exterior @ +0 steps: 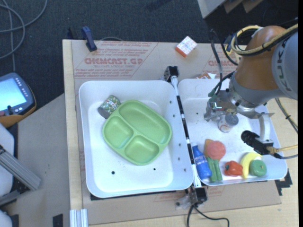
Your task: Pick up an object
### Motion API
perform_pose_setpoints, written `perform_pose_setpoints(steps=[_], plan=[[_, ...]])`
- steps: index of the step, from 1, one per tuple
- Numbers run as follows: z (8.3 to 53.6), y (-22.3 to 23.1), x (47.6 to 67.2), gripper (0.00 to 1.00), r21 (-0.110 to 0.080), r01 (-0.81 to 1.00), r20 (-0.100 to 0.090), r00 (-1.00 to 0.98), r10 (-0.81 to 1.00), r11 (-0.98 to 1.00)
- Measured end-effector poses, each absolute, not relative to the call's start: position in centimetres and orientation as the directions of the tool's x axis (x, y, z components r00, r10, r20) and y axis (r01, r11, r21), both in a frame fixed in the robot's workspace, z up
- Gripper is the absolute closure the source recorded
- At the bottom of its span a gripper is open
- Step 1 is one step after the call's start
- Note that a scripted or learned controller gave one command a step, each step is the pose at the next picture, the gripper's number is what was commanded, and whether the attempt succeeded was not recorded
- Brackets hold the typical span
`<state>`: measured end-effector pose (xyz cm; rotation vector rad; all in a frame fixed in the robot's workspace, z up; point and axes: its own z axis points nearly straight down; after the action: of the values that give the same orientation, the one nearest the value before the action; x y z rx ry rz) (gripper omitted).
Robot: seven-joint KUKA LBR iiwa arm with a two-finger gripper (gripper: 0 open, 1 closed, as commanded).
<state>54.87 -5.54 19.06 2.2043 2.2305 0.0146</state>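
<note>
Gripper (222, 112) sits low over the upper middle of the right bin (189, 91), with a small round pale thing (229, 122) just under or beside its tip; whether that thing is a loose object or part of the tool I cannot tell, nor can I tell how far the tool is open or whether it has hold of anything. Candidate objects lie along the near edge of the right bin: a blue bottle (200, 162) against the left wall, a green stick-shaped piece (214, 170) just beside it, a pink-red round piece (215, 149) above that, then a red pepper (232, 168), a banana (248, 162) and a green apple (258, 168) toward the right corner. In the left bin, a green divided plate (137, 131) and a small can (109, 105) touching its upper left rim. Judgement: approach not yet committed. Advice: choose the pink-red piece, nearest the tool and least crowded; descend vertically, straddle it across its narrow width, and avoid nudging the tightly packed row behind it.
</note>
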Motion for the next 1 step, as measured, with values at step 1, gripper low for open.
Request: perform_pose_setpoints(steps=[1], plan=[[18.46, -6.26, 54.61, 0.00, 0.000, 1.000, 0.000, 0.000, 1.000, 0.000]])
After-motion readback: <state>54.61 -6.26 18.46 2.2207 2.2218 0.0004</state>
